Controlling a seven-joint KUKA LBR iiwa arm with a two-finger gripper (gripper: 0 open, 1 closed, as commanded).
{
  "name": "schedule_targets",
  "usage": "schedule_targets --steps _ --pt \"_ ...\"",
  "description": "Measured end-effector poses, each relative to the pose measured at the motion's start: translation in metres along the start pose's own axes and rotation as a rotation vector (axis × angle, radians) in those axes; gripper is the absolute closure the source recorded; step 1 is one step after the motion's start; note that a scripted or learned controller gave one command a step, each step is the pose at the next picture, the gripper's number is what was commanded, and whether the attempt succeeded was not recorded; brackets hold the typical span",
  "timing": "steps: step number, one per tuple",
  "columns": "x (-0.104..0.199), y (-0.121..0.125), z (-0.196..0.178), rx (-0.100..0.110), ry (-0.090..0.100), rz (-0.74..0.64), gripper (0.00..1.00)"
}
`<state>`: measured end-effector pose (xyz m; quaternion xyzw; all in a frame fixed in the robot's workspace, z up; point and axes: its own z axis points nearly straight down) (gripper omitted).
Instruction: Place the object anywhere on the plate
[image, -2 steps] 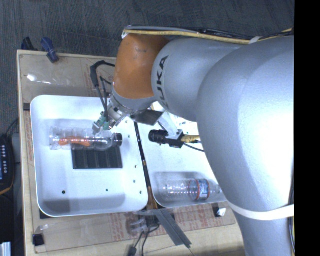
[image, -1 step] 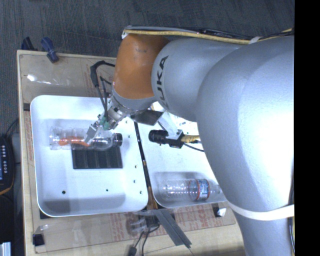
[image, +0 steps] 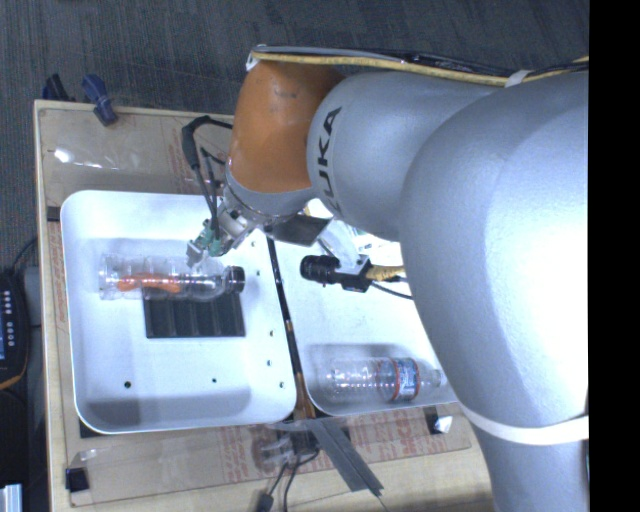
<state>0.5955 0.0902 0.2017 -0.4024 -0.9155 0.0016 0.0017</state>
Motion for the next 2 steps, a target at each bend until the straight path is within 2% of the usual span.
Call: schedule_targets --steps 1,2 --pt "0.0001 0.0000 0.0000 0.000 0.000 0.000 0.00" --pt "-0.0001 0.0005 -0.0097 0.001 0.000 -0.003 1.00"
